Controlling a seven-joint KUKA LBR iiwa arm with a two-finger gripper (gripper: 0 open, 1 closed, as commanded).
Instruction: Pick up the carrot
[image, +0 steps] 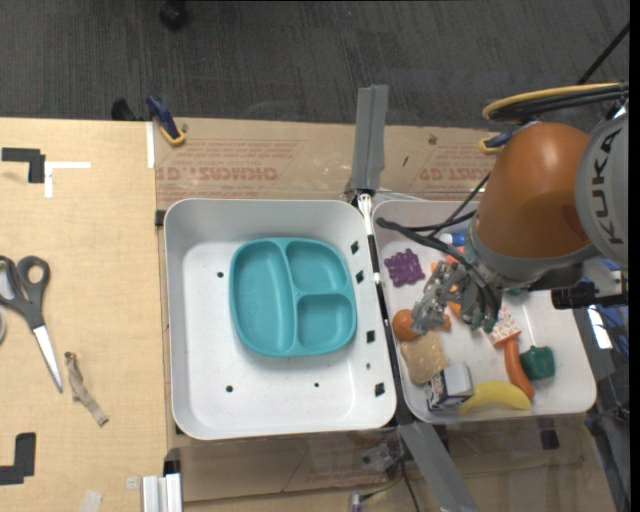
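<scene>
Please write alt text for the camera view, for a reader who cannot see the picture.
A grey and orange robot arm reaches from the right into the right bin, its gripper low among toy foods, a little left of the carrot. A banana and purple grapes lie nearby; the left bin holds a teal divided plate.

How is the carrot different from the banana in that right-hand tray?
The carrot is orange with a green top, while the banana is plain yellow. The carrot looks straight and lies steeply slanted, green end toward the tray's right wall; the banana is curved and lies nearly level along the near edge. The carrot looks thinner than the banana. Both are toy foods lying loose in the right bin, close together and apart from the gripper.
</scene>
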